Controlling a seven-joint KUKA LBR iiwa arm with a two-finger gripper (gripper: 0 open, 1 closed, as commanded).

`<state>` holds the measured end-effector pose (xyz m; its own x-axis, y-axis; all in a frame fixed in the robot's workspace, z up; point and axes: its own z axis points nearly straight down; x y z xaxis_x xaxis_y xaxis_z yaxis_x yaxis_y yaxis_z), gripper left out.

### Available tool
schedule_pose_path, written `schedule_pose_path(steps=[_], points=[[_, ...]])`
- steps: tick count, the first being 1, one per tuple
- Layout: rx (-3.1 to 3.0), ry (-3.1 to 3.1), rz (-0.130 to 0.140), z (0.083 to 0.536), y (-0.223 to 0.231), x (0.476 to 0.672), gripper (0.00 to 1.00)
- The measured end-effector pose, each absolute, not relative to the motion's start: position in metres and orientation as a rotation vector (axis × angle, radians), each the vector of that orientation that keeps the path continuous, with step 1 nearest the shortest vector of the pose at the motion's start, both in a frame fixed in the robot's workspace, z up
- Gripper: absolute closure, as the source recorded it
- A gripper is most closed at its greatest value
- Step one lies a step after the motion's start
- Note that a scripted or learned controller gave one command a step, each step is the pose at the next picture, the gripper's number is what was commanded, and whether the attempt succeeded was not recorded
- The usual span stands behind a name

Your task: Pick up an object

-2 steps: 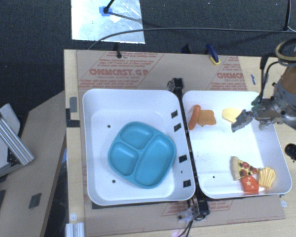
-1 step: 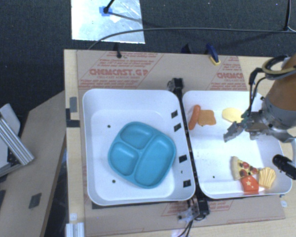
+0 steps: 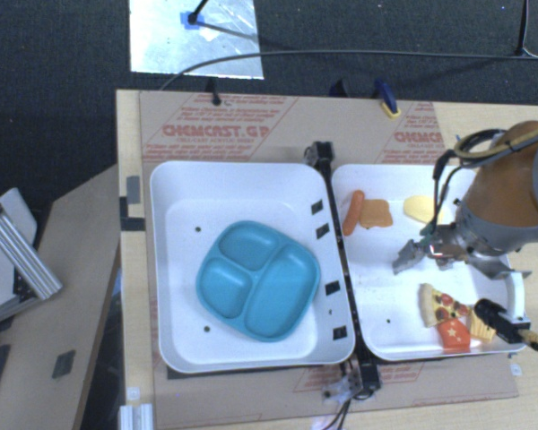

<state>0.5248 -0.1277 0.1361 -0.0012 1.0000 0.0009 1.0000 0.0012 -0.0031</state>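
The camera view shows the gripper (image 3: pixel 423 253) low over the right bin (image 3: pixel 377 330), grip state impossible to tell, with a pizza slice (image 3: pixel 441 307) just beside it and a hot dog (image 3: pixel 352 212) farther off.

The brown protective sheet (image 3: pixel 251 128) covering the bench under the bins carries the red brand "CHEMCAST GP", printed repeatedly; smaller red lines around it are too blurred to read
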Motion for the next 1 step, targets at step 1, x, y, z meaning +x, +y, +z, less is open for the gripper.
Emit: schedule_pose_path(steps=[1], points=[[-2.218, -2.221, 0.001, 0.0841, -0.1273, 0.5248, 0.0]])
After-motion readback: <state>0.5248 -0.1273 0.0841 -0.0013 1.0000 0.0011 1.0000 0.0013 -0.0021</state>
